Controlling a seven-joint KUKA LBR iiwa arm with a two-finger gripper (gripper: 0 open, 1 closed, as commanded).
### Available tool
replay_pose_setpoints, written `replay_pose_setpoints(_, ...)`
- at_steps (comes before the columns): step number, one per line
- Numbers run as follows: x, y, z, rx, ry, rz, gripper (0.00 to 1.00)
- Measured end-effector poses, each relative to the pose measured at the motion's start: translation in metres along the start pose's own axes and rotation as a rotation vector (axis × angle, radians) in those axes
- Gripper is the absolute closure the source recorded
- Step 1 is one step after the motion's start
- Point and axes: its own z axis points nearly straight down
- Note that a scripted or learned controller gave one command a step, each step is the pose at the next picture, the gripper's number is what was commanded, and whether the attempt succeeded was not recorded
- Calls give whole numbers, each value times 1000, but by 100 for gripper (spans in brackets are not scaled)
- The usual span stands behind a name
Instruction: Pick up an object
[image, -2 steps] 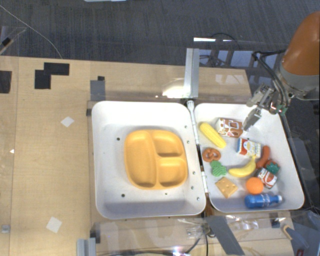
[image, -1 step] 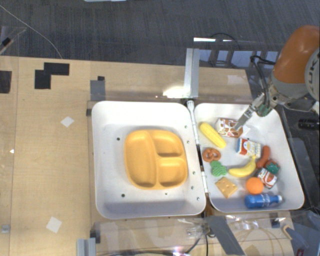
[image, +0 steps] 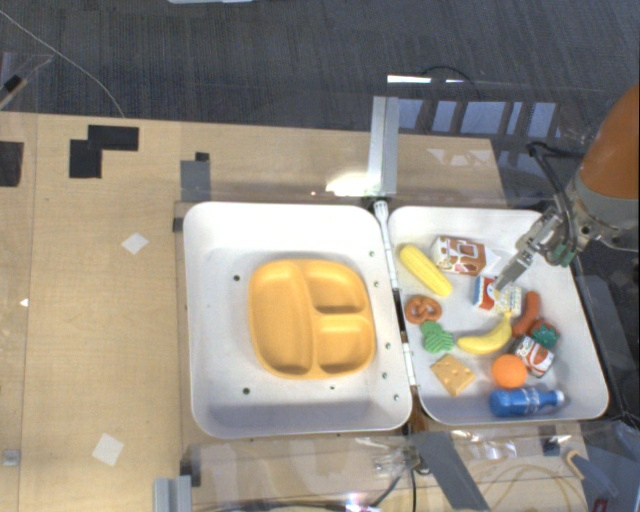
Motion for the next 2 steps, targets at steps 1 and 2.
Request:
replay_pose_setpoints(1,-25,40,83,4,7,249,0)
replay_pose_setpoints(2,-33,50,102,55,37,801,0)
